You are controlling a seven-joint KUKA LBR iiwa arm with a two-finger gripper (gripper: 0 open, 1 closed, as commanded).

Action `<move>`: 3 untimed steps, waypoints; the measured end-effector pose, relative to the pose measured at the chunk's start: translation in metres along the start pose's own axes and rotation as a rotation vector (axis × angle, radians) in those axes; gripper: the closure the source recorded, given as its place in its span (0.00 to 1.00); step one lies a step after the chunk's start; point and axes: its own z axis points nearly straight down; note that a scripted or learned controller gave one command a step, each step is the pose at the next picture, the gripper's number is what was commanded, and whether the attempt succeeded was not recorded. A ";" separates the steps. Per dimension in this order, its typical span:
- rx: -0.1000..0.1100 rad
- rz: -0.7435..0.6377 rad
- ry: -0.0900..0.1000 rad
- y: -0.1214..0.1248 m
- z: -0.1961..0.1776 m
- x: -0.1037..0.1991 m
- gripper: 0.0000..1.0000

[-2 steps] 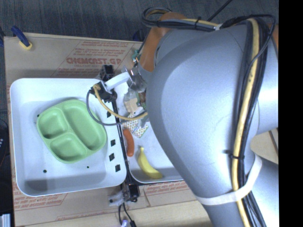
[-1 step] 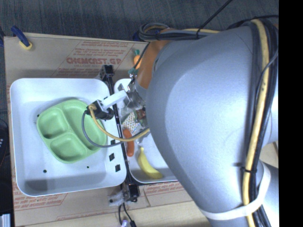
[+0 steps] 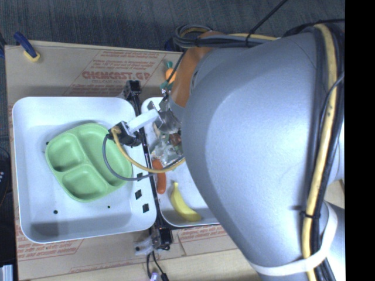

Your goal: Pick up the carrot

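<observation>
Smooth grey arm point(image 3: 258, 151) overhangs the right bin point(image 3: 176, 218): curved banana point(image 3: 183, 205), probably carrot point(image 3: 160, 177); gripper point(image 3: 165, 148) grip unclear.

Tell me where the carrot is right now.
The carrot lies in the right bin, against its left wall, just above the banana and directly below the gripper.

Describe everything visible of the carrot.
The carrot is a small orange piece, only partly visible, lying in the right bin close to the divide between the two bins. Its upper end runs under the gripper and a looping cable. The lower end points toward the banana beside it; whether they touch is unclear.
</observation>
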 end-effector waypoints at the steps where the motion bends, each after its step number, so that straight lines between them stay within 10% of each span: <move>1: -0.003 0.013 0.006 -0.033 -0.091 -0.017 1.00; 2: -0.002 0.027 0.002 -0.062 -0.020 -0.062 1.00; 3: -0.001 0.021 0.000 -0.063 -0.029 -0.061 1.00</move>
